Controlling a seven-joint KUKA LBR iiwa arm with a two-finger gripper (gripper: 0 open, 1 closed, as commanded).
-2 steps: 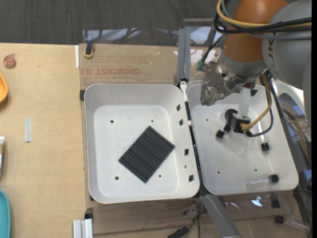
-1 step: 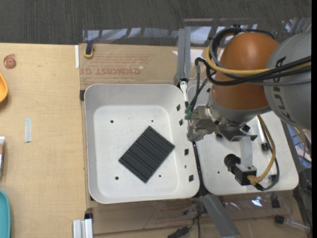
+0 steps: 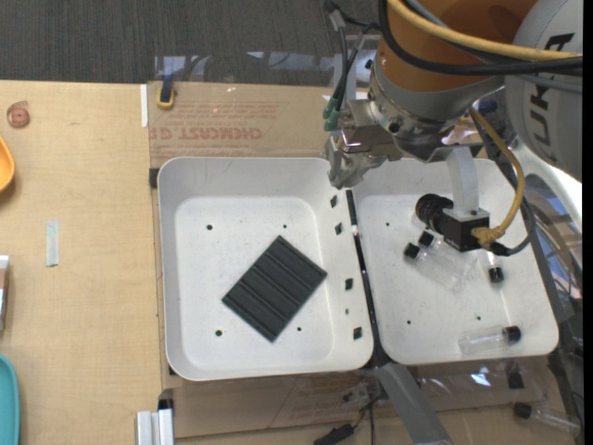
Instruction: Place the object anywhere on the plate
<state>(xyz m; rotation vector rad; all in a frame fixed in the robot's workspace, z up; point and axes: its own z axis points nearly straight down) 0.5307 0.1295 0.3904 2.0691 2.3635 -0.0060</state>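
The plate is a dark ribbed rectangle lying at a slant in the middle of the left bin. A small clear tube with a black cap lies near the front edge of the right bin. My gripper hangs over the middle of the right bin, below the black wrist block. Its two black fingertips stand far apart, so it is open, and I see nothing held between them. The tube lies a short way in front of the gripper and apart from it.
The arm's big orange and grey body covers the back of the right bin. Cables loop beside the wrist. Cardboard lies behind the bins, and a wooden bench top spreads to the left.
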